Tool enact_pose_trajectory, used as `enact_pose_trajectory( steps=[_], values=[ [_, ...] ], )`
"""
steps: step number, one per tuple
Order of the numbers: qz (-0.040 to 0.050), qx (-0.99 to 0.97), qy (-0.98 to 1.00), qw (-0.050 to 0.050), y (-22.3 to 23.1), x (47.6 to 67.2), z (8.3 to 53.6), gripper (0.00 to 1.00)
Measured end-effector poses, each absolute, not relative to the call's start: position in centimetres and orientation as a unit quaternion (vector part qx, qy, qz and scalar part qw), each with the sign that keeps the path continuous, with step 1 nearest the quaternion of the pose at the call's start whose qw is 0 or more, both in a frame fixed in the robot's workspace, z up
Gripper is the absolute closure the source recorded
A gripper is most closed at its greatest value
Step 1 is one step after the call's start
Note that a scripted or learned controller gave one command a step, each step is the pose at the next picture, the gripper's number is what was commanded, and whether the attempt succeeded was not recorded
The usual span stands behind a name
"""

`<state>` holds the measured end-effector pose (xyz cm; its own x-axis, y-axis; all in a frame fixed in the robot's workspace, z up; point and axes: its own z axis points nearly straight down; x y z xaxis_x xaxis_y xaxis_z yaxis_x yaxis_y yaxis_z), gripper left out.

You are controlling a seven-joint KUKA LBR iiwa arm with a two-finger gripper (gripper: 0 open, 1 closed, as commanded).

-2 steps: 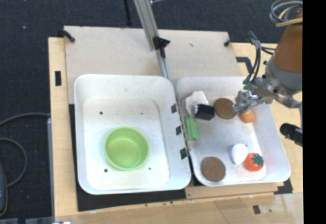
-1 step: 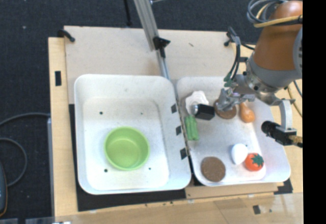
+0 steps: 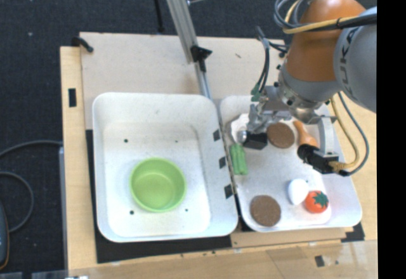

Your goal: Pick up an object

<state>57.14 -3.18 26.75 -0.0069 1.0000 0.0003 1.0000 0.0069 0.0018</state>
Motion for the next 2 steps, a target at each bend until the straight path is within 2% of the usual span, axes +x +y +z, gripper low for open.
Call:
enact_pose_trajectory(
  steps=[1,2],
  values=[
    [0.0011,0.704,0.71,0.0,2.1,57.6,26.9,1.0],
    [-0.0008,0.705,0.709,-0.001,6.3,57.5,25.0,1.0]
  ],
)
